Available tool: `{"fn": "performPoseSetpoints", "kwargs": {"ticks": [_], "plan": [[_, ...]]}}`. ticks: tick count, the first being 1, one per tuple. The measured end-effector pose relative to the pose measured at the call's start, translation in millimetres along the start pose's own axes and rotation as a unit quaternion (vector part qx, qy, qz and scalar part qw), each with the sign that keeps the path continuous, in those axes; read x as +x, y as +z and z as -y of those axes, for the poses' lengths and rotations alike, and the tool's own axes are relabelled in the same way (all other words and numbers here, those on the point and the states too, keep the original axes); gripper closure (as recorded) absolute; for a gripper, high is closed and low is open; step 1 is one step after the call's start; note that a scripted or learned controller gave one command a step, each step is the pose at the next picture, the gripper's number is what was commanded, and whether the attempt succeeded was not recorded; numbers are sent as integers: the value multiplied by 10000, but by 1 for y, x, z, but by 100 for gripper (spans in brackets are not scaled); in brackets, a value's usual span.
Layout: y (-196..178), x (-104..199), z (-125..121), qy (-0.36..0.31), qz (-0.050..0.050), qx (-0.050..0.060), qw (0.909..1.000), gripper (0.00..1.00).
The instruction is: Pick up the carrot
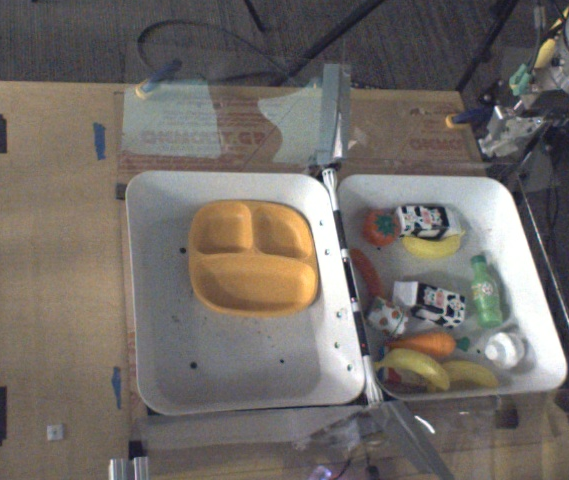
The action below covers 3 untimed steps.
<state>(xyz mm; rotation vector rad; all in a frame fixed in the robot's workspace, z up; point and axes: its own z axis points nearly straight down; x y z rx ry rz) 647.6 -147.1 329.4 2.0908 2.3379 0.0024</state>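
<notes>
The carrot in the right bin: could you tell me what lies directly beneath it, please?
The carrot lies over a banana, on the right bin floor. Whatever is beneath it stays covered.

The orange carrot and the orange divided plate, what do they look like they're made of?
The orange carrot looks like smooth moulded plastic: even colour, toy-like shape. The orange divided plate seems matte plastic too, with soft rounded ridges and no glare. Neither is certain at this resolution.

Dark carpet floor at twelve o'clock, tripod legs across it; tan wooden bench below
</notes>
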Motion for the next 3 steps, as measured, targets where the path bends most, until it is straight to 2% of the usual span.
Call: {"fn": "performPoseSetpoints", "kwargs": {"ticks": [1,2,3], "plan": [[9,-36,-16,127,2,3,9999,100],[-4,-78,-11,-710,9,-10,9975,100],[28,-75,19,-292,-13,23,9996,100]]}}
